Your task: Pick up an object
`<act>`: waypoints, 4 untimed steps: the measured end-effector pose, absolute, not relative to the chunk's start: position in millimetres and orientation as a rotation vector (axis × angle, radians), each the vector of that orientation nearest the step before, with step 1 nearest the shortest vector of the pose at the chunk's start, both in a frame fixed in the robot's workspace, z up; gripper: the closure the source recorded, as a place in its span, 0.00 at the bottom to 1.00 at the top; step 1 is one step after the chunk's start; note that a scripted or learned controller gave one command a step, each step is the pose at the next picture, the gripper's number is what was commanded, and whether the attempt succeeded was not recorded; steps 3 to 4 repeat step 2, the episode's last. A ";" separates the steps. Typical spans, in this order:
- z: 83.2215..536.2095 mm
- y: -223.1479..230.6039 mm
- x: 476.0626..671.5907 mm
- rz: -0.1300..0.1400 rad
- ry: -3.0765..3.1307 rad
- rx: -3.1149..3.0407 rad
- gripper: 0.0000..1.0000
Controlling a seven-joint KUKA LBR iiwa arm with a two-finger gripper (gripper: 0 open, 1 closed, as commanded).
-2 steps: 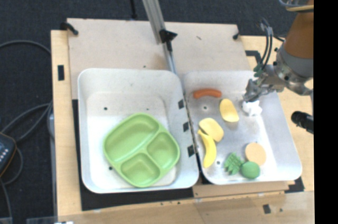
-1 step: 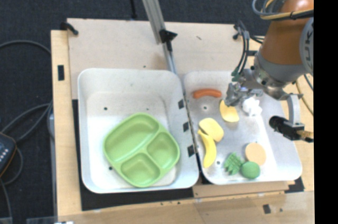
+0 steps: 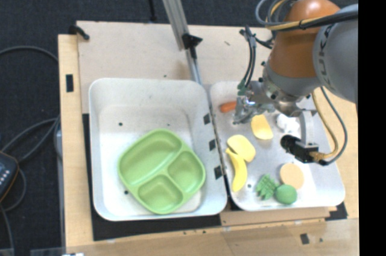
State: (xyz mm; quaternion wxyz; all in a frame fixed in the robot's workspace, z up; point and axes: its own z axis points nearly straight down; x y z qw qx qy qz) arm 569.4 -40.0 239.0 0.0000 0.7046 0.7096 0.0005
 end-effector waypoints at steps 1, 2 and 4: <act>248.4 12.4 565.5 0.004 2.227 2.211 1.00; 240.4 63.9 578.6 0.002 2.230 2.213 1.00; 240.4 63.9 578.6 0.002 2.230 2.213 1.00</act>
